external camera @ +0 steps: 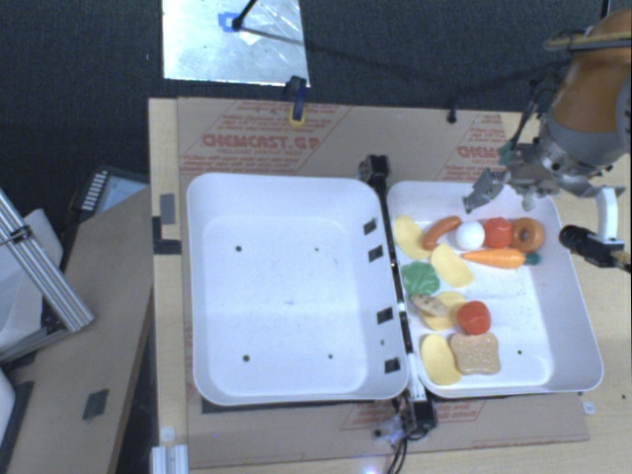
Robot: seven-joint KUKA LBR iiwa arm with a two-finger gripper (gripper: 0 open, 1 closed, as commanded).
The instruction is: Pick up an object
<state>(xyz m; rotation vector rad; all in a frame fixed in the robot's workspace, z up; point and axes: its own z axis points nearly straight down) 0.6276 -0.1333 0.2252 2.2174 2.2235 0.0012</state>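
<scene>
Bench, right bin [568, 334] holds toy food | gripper [506, 190] spread, empty, above far rim | step: approach | next: descend onto egg [469, 234]

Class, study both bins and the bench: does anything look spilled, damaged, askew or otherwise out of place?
Nothing stands out. The toy food sits in the right bin, crowded toward its left and far sides: sausage, egg, carrot, tomato, toast. Nothing has spilled onto the bench. The hand hangs over the right bin's far edge.
</scene>
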